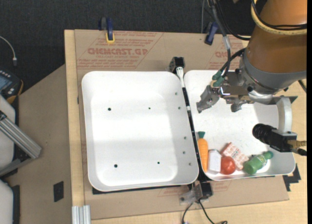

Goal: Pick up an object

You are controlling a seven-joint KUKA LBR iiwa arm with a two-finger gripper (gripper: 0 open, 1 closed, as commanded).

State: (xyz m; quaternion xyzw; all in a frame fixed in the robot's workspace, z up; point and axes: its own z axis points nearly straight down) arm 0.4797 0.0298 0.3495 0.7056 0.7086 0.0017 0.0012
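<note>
Nearest you, along the front edge of the right bin (pixel 287 168), the objects are lying in a row: a carrot (pixel 203 146) against the left wall, a red tomato (pixel 227 165) just beside it, a pink-and-white packet (pixel 234 152) behind that, and a green bottle (pixel 256 163) to the right. Farther back, the gripper (pixel 222 102) is hanging over the bin's bare middle, well apart from them. You are seeing its fingers spread and gripping nothing. The left bin (pixel 134 128) is sitting beside it.
</note>
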